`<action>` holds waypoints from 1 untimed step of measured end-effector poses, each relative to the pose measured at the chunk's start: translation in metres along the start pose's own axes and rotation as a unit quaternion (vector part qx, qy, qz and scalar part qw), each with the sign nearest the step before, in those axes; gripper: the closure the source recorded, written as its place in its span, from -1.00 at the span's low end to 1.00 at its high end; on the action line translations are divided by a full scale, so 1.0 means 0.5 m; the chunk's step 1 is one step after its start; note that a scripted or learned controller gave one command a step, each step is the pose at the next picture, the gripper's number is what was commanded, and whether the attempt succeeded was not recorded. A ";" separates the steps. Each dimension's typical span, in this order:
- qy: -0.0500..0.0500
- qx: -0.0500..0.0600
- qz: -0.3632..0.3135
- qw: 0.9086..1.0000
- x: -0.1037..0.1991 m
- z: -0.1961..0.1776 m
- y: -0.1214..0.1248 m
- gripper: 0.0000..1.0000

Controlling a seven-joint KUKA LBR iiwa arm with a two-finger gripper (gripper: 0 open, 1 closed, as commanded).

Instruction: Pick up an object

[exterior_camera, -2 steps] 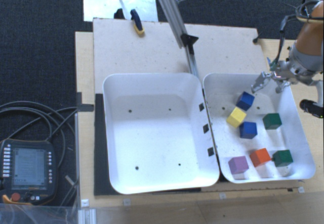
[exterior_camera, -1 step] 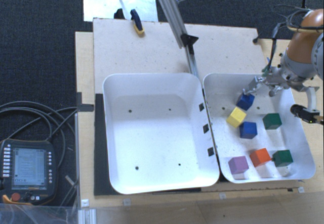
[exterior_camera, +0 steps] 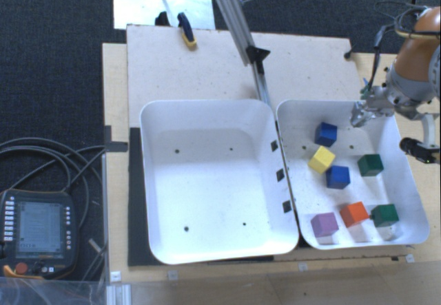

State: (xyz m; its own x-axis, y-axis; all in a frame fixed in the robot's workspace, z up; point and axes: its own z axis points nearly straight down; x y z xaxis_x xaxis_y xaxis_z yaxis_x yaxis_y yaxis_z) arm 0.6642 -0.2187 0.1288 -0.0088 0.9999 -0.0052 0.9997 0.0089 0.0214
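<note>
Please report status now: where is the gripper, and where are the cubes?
Gripper over right bin's far edge, nothing seen held. Seven cubes in that bin, nearest the upper blue cube. Path to it clear.

Seven cubes [exterior_camera: 337, 177] in right bin [exterior_camera: 406, 180], left bin [exterior_camera: 207, 118] beside it, tool [exterior_camera: 360, 116] over right bin's far edge

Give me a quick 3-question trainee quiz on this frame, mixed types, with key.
1. True or false: every cube lies in the right bin.
2. How many blue cubes are there? A) one B) two C) three
3. Fill in: the yellow cube touches a ___ cube.

Key: 1 true; 2 B (second blue cube); 3 blue. The gripper hovers at that bin's far edge.
</note>
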 end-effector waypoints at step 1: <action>0.001 0.006 0.002 1.000 -0.003 -0.133 0.005 1.00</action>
State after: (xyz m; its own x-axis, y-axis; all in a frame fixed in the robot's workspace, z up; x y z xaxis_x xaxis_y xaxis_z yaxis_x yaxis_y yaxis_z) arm 0.6654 -0.2200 0.1954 -0.0055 1.0000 -0.0038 0.9999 0.0055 0.0100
